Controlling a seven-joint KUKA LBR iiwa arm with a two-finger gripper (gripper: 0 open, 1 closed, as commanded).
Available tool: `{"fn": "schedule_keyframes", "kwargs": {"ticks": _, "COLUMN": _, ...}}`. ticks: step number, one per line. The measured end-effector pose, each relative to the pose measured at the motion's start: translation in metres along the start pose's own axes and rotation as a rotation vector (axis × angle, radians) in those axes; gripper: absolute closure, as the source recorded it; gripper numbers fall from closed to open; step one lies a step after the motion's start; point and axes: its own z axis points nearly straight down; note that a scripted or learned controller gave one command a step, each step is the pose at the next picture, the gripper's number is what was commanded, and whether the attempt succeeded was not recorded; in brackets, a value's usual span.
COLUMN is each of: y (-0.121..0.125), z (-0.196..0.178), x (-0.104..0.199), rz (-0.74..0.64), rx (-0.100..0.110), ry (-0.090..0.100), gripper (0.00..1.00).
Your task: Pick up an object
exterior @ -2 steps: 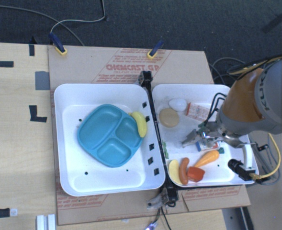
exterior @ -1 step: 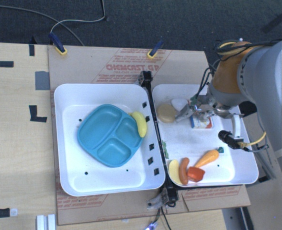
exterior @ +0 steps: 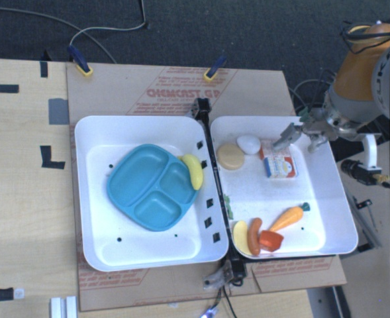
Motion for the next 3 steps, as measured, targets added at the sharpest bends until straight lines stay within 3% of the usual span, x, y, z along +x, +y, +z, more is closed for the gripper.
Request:
{"fn": "schedule_keyframes", "kwargs": {"ticks": 1, "y": 0.019, "z": 0.096, "x": 0.032, "rz": -0.001, "rx": -0.009, "ry": -0.002, "gripper": 0.00}}
{"fn": "schedule_keyframes", "kwargs": {"ticks": 2, "y": 0.016, "z": 0.039, "x": -0.005, "rz": 0.000, "rx": 0.001, "ry": 0.001, "gripper": 0.00}}
{"fn": "schedule_keyframes", "kwargs": {"ticks": 3, "y": 0.019, "z": 0.096, "x": 0.030, "rz": 0.000, "rx": -0.010, "ry": -0.005, "gripper": 0.00}}
